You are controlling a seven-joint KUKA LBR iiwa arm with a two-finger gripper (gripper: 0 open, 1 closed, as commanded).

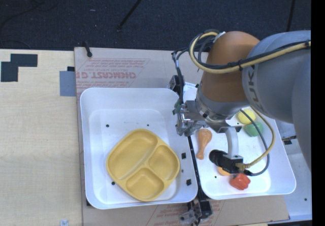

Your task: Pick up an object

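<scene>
In the right bin (284, 182) lie several small toy foods. A tan drumstick-shaped piece (203, 142) lies near the bin's left wall, its thin end pointing toward the near side. Right of it, further toward the near edge, sits a red piece (240, 182) that looks like a tomato or pepper, touching a small orange piece (224, 171) partly hidden under a black part of the arm's tooling. At the far right of the bin lie a yellow piece (247, 117) and a green piece (252, 129), both half covered by the arm.

The gripper (186, 121) hangs over the wall between the two bins, just left of the drumstick; whether it is open or closed cannot be told, and nothing is seen held in it.

The left bin (96, 113) holds a yellow divided plate (143, 164) with three compartments, lying flat toward the near side.
</scene>
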